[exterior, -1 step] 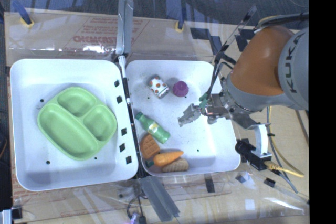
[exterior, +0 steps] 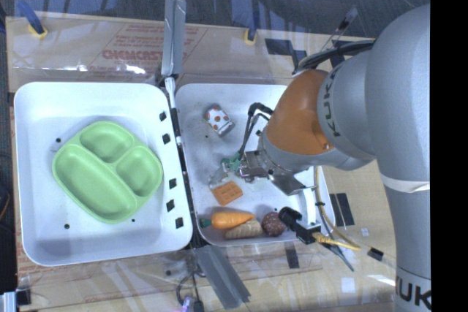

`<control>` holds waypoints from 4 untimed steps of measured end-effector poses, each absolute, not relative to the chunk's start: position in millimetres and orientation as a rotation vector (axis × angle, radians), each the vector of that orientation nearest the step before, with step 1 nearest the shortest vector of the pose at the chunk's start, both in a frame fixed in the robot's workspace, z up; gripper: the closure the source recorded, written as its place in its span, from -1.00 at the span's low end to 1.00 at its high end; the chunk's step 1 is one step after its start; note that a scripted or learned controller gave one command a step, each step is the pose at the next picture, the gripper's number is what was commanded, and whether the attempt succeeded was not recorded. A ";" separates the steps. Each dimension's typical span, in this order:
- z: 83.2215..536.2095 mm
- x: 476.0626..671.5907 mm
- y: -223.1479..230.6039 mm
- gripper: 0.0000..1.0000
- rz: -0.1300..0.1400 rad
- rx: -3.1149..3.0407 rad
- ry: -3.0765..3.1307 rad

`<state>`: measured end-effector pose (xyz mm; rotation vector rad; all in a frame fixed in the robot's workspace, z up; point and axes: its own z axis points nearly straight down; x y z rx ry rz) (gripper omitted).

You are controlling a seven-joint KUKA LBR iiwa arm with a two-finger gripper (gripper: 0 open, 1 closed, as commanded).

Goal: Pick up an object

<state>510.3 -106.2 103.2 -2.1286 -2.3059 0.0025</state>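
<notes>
Grey arm's gripper (exterior: 235, 167) hangs low in the right bin (exterior: 191, 157) just above the orange cracker (exterior: 227, 192), jaw state unclear, nothing visibly held, pick not yet done.

**Hidden and unclear around the right bin**

The arm (exterior: 380, 106) covers the right bin's (exterior: 191, 157) far right wall and part of its floor, and runs off the picture's right side. What lies under the orange band (exterior: 296, 120) cannot be seen. The gripper (exterior: 238, 166), near the bin's middle, is too small and cluttered to read. The dark round item (exterior: 273, 223) by the bin's near wall is too blurred to identify.
</notes>
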 end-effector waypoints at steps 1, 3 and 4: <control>91.3 558.1 -94.5 -1.00 0.003 -2.117 -2.318; 93.4 646.4 -101.1 1.00 0.054 -2.394 -1.989; 192.5 656.9 -68.4 1.00 0.001 -2.554 -1.828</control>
